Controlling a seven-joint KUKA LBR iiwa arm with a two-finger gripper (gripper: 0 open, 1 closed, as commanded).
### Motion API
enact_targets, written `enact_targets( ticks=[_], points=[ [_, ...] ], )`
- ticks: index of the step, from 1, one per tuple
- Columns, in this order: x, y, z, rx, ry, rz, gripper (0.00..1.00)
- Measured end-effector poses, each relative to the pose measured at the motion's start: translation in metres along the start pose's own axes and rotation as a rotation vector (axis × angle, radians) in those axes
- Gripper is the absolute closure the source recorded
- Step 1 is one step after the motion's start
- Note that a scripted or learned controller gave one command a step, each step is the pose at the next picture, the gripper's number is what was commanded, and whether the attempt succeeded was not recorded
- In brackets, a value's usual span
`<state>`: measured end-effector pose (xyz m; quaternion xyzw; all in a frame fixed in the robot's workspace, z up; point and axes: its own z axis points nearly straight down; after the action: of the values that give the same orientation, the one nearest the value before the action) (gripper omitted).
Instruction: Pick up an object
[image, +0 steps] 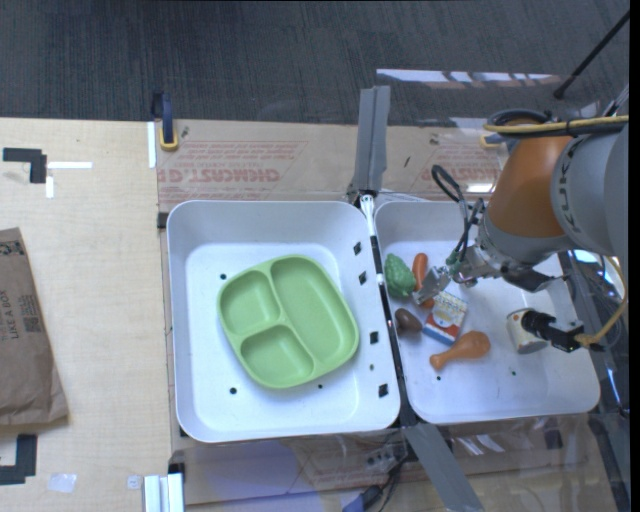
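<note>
Right bin (520, 392) — jaws low (beside carrot (419, 267), seemingly).

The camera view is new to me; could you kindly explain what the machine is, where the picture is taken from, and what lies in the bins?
This is one picture from a camera fixed above the bench, looking down at a slant. The grey machine with the orange band is a robot arm reaching in from the right. Its gripper hangs low over the right bin, among small toy foods: a green piece, an orange piece, a brown piece, a tan drumstick and a small carton. The left bin holds a green divided plate. I cannot tell whether the gripper holds anything. A brown paper bag lies on the bench at far left.
</note>
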<state>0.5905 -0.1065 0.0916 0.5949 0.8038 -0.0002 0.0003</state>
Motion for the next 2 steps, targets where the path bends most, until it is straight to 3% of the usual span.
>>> enact_targets(
  ticks=[1, 2],
  points=[
    [0.0306, -0.1096, 0.0003, 0.002, -0.001, 0.002, 0.00],
    [0.0303, -0.1081, -0.0090, -0.002, -0.001, 0.006, 1.00]
  ],
)
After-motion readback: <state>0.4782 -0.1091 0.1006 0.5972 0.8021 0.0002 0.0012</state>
